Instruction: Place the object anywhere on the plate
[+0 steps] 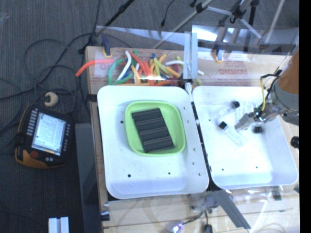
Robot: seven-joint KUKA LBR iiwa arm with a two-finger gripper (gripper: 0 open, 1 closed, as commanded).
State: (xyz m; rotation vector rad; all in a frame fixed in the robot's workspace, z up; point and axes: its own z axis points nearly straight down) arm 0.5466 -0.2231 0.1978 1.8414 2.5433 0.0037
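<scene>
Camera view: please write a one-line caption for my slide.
Dark ribbed rectangular block lying on the green square plate in the left white bin; the claw over the right bin.

dark block (152, 129) covers most of green plate (131, 137); its rim looks free.

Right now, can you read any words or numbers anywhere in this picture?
Red print on the board behind the right bin: too blurred to read.
Screen of the handheld controller on the floor: text too small to read.
Nothing else carries writing I can make out.
</scene>
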